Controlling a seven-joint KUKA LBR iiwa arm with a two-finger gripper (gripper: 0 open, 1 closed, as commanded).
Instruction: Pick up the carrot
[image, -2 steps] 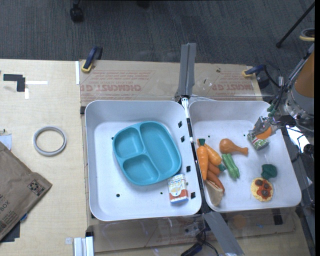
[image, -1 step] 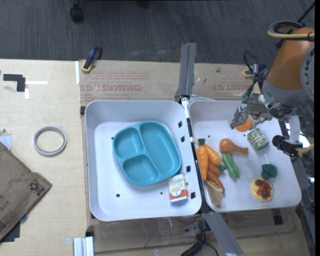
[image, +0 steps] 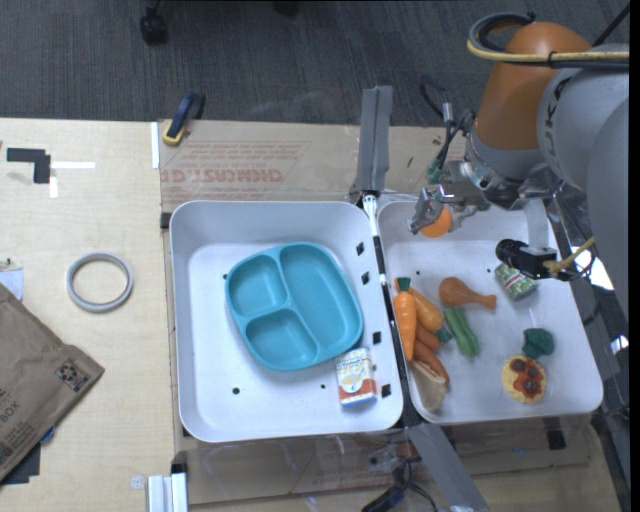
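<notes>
Beside cardboard (mirrored lettering, unreadable) (image: 232, 160), claw (image: 433, 212) clenching orange piece (image: 437, 225), carrot (image: 405, 318) below.

Glossy teal plastic plate (image: 293, 304) in a smooth white plastic bin (image: 190, 330); matt plywood bench (image: 80, 200) at left; smooth plastic-looking carrot (image: 405, 320).

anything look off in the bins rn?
Yes. The gripper sits at the right bin's far edge with an orange item between its fingers, while the carrot lies untouched against the left wall of that bin. Looks like the wrong pick.
</notes>
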